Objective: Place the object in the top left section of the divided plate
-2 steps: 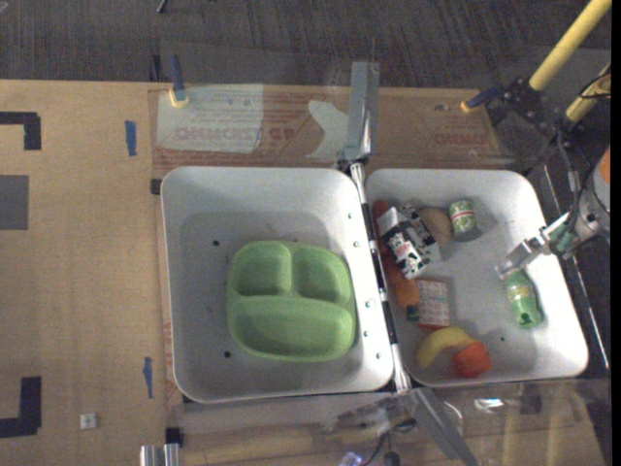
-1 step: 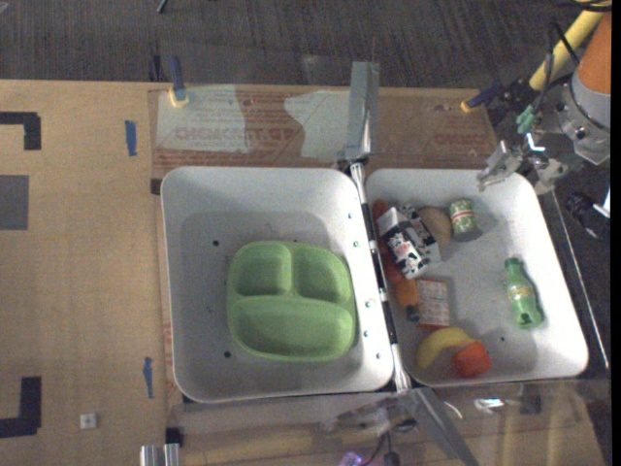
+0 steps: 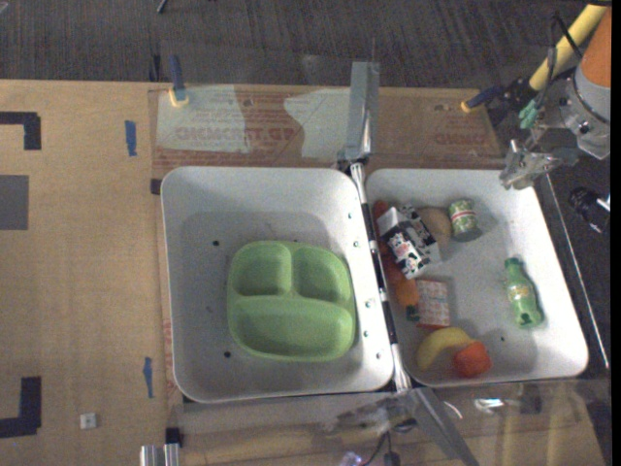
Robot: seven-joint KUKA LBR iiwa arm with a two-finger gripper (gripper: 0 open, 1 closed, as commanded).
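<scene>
Three Sections Bare, Nothing Picked Yet

Three sections of the green divided plate point(image 3: 291, 301) lie bare in the left bin point(image 3: 184, 212), and the top left one, my target, sits nearest that bin's far left corner. The task does not say which object goes there, so I treat the whole clutter in the right bin point(image 3: 563, 352) as candidates: a small can point(image 3: 466, 218) and a cow-patterned carton point(image 3: 411, 244) near the far side, a green bottle point(image 3: 522, 294) lying toward the right wall, a printed packet point(image 3: 434, 302) in the middle, and a banana point(image 3: 441, 346) touching a red fruit point(image 3: 473, 359) at the near edge.

I judge the step in hand to be the approach, before any pick. The claw point(image 3: 527, 166) hangs over the far right corner of the right bin, on or just above the rim, apart from every object. I see nothing between its fingers. Whether they are spread or pressed together I cannot tell from this slant.

My next move calls for choosing one piece standing clear of its neighbours; the bottle or the can look easiest. Then I descend squarely over it, and carry it across the divider between the bins on the bench point(image 3: 78, 260).
</scene>
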